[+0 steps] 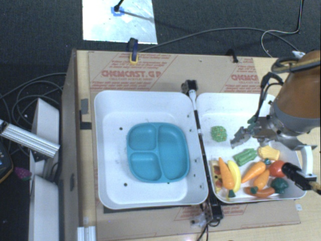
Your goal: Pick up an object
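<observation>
The bench (150, 69) is carrying 2 white bins side by side. The left bin (113, 109) is holding a blue divided plate (157, 151) with 3 compartments. The right bin (225, 104) is holding the toy food, mostly crowded into its near half.

The arm (301, 97) is reaching in from the right and hanging over the right bin, its orange band covering the bin's far right corner. The gripper (239, 137) is pointing left and hovering just above the pile; nothing is showing between its tips, and I cannot tell how far apart they are standing because the dark metal is blurring together there.

The likeliest target is the green vegetable (245, 156), which is lying just near of the gripper, almost under it, with its long axis running left to right and slightly tilted. The banana (233, 174) and a carrot (224, 173) are lying further near and left, both running near to far. An orange carrot (253, 171) is sitting right of the banana, a red tomato (276, 168) beyond it. The small broccoli (218, 133) is sitting alone, left of the gripper and clear of the pile.

The wrist is hiding part of the yellow piece (268, 152), and the pieces at the near right edge are overlapping too much to name.
</observation>
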`<control>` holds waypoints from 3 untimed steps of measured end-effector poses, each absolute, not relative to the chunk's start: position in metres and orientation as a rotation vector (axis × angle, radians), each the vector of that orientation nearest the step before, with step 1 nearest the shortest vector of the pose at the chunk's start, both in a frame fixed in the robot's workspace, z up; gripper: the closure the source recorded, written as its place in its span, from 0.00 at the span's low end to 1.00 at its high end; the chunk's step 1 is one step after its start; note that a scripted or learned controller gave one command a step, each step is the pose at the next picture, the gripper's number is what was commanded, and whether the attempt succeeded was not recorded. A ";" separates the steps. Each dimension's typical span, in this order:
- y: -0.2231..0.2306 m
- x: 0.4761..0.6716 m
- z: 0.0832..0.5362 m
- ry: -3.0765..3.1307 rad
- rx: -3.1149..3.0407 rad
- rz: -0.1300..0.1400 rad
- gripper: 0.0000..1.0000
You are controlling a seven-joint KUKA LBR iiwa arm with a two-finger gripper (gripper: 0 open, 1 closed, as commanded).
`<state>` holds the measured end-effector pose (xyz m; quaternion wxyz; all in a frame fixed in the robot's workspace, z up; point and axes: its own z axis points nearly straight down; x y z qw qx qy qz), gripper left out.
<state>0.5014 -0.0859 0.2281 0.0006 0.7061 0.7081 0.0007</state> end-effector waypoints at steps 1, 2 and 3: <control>-0.106 0.508 0.095 2.221 2.219 0.002 0.00; -0.147 0.608 0.089 2.214 2.208 0.009 0.00; -0.167 0.619 0.118 2.221 2.216 0.002 0.00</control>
